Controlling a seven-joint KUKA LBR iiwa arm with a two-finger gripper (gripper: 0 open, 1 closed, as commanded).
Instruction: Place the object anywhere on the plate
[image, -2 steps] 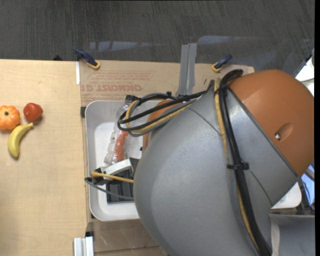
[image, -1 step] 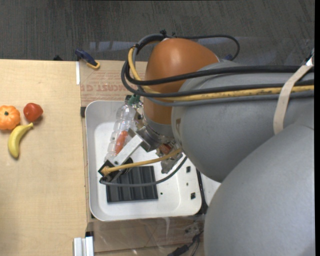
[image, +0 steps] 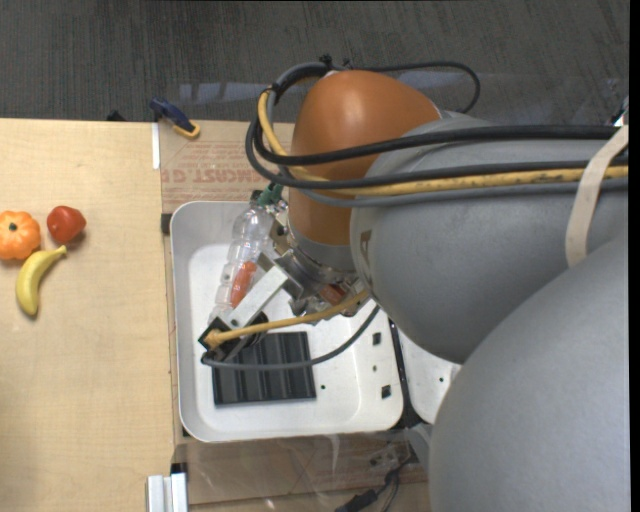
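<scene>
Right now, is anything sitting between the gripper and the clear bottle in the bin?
Nothing visible does. The clear bottle lies in the upper left of the white bin, right beside the wrist, with no other thing between them. The black ribbed tray lies lower in the bin, apart from the bottle.

The pale wooden tabletop is carrying three fruits near its left edge: an orange, a red fruit just beside it, and a banana lying just below them. A shallow white bin is sitting at its right edge, beside a cardboard sheet.
</scene>
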